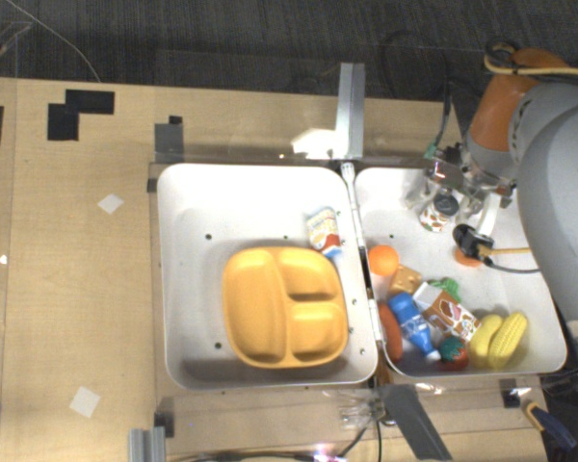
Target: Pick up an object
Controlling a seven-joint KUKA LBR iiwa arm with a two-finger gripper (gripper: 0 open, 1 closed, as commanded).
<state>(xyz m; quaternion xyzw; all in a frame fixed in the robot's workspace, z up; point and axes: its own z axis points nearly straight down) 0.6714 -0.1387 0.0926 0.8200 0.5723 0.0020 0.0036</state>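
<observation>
Arm (549,191) reached in from the right, with its grey bulk over the right bin's (390,200) far right side and the orange band (501,104) up near the back corner. The wrist pointed down toward the bin's back half. Gripper (444,203) sat low over the bin floor, close to the back wall. Jaw opening couldn't be told from where I stood, as the wrist hardware blocked it.

A small pale can (433,221), or what looked like one since it was blurry, stood right at the gripper's tip, touching or just under it. Whether it was actually gripped was not clear.

The other items were piled in the right bin's front half, well apart from the gripper. An orange ball (383,258) lay by the divider. A tan box (405,279) was just in front of it, then a blue bottle (409,322). A white-and-brown carton (450,313) sat beside that, with a yellow corn-like toy (499,340) at the front right.

The left bin (188,219) held a yellow divided plate (284,306) in its front middle. A small printed packet (322,227) lay against its right wall.

Both bins sat on a pale wooden bench (67,287) with black square marks (77,114) at its back left. A metal post (352,94) stood behind the bins where they met. Dark carpet (222,17) lay beyond the bench.
</observation>
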